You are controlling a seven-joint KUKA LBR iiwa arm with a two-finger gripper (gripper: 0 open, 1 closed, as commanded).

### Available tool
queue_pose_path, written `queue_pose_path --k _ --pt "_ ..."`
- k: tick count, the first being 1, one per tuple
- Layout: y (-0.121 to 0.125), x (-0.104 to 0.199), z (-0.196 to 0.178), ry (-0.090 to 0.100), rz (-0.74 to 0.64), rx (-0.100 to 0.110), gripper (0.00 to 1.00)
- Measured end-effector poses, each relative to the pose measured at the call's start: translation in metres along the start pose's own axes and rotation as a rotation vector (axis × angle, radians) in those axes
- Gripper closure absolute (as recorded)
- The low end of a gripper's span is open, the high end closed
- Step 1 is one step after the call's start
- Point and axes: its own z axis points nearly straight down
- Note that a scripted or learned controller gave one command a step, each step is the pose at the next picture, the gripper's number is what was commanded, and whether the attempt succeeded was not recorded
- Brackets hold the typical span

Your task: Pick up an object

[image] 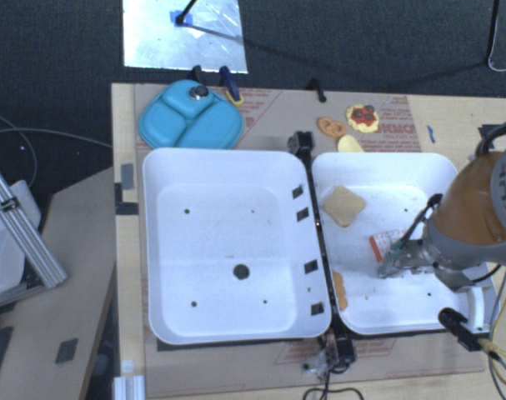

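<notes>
We see the gripper [392,262] low in the right bin [436,167], just beside a red packet [381,243]. A tan slice [343,205] lies near, up-left. We cannot tell the tool's state.

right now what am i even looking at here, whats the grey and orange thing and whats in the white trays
One camera looks down at a slant on a bench. The grey and orange thing is a robot arm reaching in from the right; its gripper is low in the right bin, beside a small red and white packet. I can't tell whether it holds anything. That bin also holds a tan sponge-like block. The left bin has a small dark disc. Behind the bins lie a blue plate and toy foods.
</notes>
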Motion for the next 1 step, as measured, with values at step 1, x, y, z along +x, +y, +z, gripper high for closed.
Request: queue_pose_path --k 1 --pt "-0.0014 0.0661 -0.1009 -0.003 -0.006 0.004 1.0"
